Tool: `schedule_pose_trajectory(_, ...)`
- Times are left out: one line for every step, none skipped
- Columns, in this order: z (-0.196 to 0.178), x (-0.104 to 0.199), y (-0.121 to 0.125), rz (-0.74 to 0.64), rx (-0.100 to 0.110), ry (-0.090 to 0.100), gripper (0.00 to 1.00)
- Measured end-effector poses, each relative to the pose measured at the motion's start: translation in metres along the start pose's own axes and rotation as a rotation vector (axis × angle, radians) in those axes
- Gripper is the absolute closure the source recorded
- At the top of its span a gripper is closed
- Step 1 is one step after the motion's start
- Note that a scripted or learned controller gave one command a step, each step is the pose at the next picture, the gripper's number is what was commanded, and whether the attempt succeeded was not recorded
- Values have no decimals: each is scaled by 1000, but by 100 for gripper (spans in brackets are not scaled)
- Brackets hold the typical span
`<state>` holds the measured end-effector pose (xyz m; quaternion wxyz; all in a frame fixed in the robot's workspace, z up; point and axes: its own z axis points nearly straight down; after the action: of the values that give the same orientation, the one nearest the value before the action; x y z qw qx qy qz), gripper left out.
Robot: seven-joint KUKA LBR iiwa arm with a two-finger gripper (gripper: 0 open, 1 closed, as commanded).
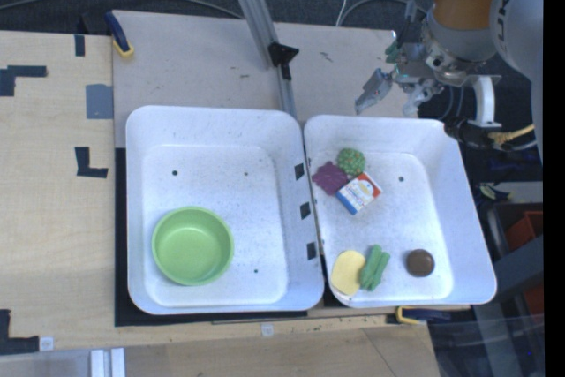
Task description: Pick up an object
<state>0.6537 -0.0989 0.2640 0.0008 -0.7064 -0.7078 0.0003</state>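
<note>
Overhead, spread empty fingers (395,97) beyond the right bin (459,181), above 6 objects.

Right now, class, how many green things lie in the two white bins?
3. A green bowl sits in the left bin's near-left corner. In the right bin, a bumpy green ball lies near the top, and a green pod lies along the front edge.
</note>
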Motion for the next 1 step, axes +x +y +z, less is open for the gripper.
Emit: schedule_pose_trajectory(0, 0, 0, 0, 0, 0, 0)
